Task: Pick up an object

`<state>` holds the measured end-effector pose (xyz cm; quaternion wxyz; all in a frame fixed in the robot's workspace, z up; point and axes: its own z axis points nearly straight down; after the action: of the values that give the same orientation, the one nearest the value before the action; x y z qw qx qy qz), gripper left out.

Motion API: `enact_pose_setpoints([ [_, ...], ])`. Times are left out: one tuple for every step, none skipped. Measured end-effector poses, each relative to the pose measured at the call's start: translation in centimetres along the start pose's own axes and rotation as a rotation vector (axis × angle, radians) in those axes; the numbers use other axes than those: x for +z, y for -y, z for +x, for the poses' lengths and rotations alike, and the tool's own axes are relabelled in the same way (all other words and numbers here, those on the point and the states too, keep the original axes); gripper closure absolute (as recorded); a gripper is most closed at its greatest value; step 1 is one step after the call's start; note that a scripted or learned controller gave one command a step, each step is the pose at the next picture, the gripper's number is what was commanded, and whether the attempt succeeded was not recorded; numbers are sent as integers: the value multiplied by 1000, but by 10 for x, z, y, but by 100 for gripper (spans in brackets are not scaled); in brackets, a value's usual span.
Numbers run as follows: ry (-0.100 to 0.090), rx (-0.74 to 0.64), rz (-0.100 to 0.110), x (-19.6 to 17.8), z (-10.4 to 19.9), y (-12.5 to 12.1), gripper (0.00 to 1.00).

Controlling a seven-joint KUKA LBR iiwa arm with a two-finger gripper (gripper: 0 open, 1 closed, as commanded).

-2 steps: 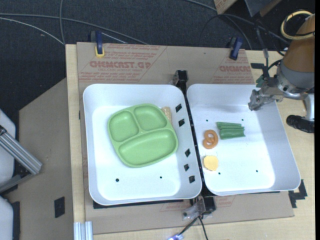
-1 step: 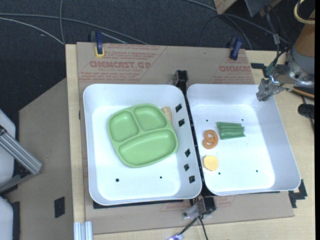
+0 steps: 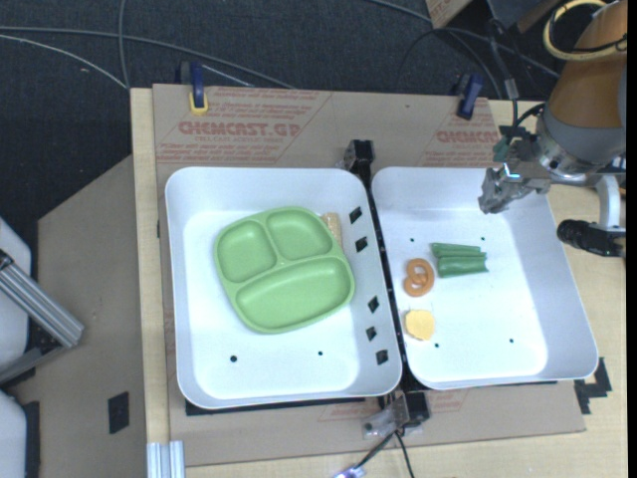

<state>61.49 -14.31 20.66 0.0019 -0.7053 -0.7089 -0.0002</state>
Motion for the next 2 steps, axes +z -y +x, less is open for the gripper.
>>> enact_pose_setpoints([
  [0, 1, 2, 4, 47, 24, 100],
  [-1, -1, 0, -13, 101, 41, 100],
])
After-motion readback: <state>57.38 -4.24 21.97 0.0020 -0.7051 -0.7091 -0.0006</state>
